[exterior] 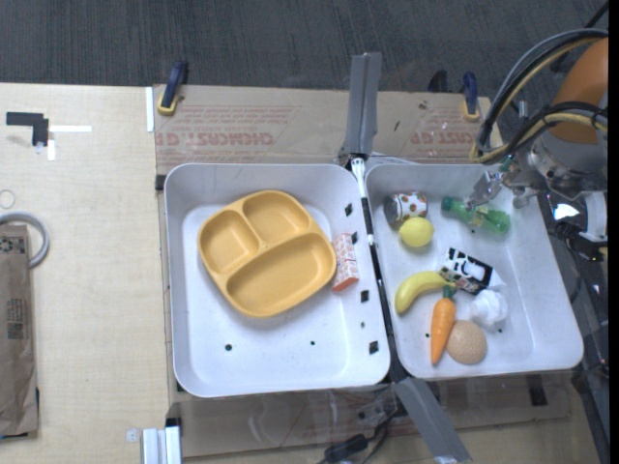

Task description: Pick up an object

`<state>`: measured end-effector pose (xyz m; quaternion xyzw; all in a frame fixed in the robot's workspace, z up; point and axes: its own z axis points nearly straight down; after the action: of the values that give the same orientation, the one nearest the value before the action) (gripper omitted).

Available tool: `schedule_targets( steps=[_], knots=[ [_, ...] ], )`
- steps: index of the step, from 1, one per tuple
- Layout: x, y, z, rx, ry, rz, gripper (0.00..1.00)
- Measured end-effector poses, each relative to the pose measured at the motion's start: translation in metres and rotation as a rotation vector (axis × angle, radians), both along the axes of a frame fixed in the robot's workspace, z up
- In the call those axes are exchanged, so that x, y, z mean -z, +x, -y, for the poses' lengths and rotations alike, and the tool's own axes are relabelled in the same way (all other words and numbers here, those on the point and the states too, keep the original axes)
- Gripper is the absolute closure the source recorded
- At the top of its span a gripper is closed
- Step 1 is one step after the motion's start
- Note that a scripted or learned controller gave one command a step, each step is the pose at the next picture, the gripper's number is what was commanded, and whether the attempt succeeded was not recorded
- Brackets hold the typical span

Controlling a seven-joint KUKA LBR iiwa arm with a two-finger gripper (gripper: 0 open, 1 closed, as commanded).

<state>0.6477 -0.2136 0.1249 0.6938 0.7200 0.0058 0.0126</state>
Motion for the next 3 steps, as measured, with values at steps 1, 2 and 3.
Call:
schedule_targets(
  steps=[1, 2, 3],
  knots=[
    [0.026, -0.001, -0.001, 0.062, 0.016, -0.013, 0.0],
    [0.017, -0.003, 0.001, 0.061, 0.012, -0.018, 1.0],
    [-0.071, 0.012, -0.045, 0.058, 0.008, -0.024, 1.0]
  ],
)
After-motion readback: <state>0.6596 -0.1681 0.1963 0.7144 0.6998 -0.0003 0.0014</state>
